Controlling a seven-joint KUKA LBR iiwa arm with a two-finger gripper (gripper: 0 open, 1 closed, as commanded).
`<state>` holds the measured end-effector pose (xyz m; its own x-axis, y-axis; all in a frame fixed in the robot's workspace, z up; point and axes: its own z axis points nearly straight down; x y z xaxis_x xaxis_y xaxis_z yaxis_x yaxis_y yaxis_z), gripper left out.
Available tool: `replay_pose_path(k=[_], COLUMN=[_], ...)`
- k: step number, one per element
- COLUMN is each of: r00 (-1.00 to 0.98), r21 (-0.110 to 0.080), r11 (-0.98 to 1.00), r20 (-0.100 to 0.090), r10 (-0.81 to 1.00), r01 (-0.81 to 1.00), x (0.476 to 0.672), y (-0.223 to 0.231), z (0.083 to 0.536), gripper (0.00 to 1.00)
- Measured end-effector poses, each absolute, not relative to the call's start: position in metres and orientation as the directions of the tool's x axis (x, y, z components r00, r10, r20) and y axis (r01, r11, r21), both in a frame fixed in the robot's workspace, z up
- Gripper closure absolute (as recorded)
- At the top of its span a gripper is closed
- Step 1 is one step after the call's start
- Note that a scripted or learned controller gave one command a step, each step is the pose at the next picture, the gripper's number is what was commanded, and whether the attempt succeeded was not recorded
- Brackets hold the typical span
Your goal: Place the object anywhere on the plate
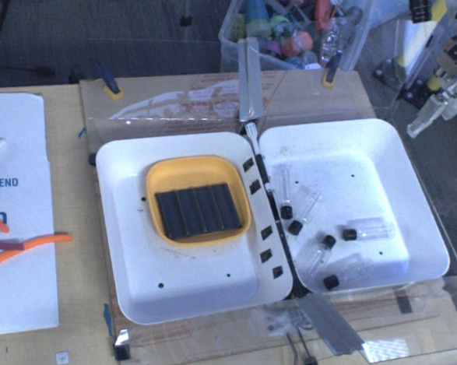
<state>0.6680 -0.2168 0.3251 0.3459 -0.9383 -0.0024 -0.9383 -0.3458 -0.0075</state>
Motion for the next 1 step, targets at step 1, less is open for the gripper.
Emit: replay_pose_path(k=[1], r00=[0.344], r21=[-0.002], r11=[-0.344], r20=[-0.006], r10=[-0.939], r01=[-0.939], x=[0.6668], y=[-0.2135], z=[0.2929], gripper=[0.0])
